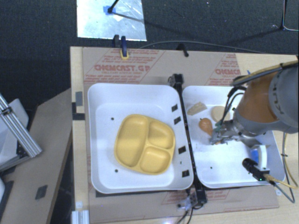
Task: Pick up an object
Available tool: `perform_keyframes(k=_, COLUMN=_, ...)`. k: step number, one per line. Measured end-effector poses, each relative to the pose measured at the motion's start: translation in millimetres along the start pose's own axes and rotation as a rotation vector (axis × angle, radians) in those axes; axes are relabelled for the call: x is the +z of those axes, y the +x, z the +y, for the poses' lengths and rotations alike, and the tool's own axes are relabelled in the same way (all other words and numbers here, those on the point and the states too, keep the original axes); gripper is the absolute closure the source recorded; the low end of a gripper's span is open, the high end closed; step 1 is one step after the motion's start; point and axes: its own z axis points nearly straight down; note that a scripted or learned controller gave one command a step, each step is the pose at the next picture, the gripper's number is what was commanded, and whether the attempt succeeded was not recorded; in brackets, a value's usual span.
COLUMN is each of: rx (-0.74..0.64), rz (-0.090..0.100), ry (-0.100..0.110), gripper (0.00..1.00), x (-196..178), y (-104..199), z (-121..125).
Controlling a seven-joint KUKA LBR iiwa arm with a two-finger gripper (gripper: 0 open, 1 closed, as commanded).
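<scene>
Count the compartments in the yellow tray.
3. The yellow tray lies in the left bin: one long compartment on the left, one upper right, one lower right.

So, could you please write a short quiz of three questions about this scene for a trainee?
1. True or false: the yellow divided tray lies in the left bin.
2. Which bin does the gripper reach into? A) left B) right
3. Fill in: beside the gripper lies a small ____ -coloured object.

Key: 1 true; 2 B, the right bin; 3 orange.
</scene>
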Motion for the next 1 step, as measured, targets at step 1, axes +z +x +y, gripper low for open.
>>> perform_keyframes(k=1, rx=-0.003, rz=-0.001, ry=-0.004, gripper=1.00, x=-50.5, y=9.5, z=5.3)
